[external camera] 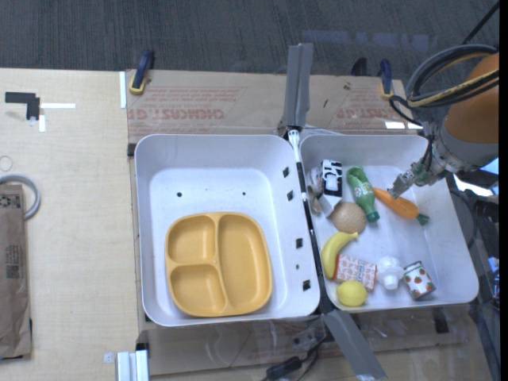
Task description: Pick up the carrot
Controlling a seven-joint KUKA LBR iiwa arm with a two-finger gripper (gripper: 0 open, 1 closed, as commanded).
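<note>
End effector (402, 182) low, angled leftward

Red print on the cardboard sheet (194, 101) behind the bins, seen upside down, seems to read "CHEMCAST GP". Markings on the black-and-white card (331, 178) and small boxes are too small to read.

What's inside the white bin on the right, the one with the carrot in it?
The right bin holds a carrot, green bottle, kiwi, banana, lemon, a small carton and a printed cup. The pincer covers the carrot's upper end.
</note>
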